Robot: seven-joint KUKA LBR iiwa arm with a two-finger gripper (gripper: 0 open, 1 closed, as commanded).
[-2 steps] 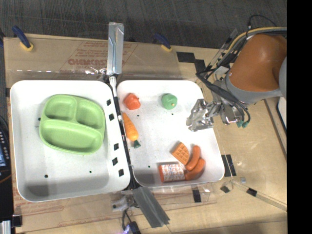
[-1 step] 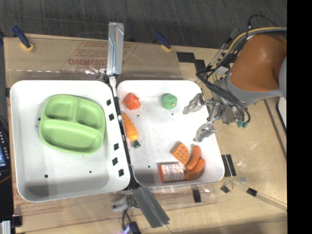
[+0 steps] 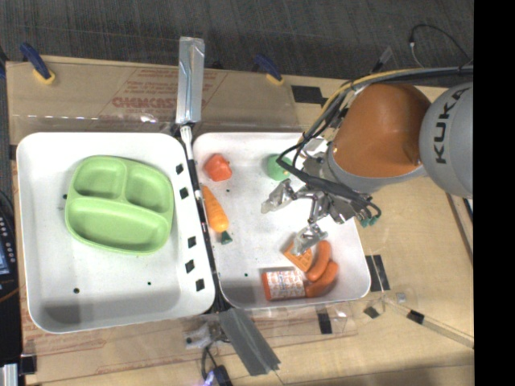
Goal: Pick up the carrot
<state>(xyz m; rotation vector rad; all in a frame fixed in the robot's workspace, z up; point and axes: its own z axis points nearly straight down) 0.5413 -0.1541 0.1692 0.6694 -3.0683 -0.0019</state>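
Note:
The carrot (image 3: 215, 211) is orange with a dark green stub end. It lies along the left wall of the right bin (image 3: 249, 147), pointing toward the front. My gripper (image 3: 294, 215) hangs over the middle of that bin, to the right of the carrot and apart from it. Its two fingers are spread, one finger (image 3: 278, 197) toward the carrot and the other low near the front items. Nothing sits between them.
A red tomato-like piece (image 3: 217, 167) lies behind the carrot. A green round item (image 3: 276, 166) sits partly under the wrist. An orange packet, a hot dog (image 3: 323, 268) and a small can (image 3: 283, 284) crowd the front right corner. The left bin holds a green divided plate (image 3: 121, 203).

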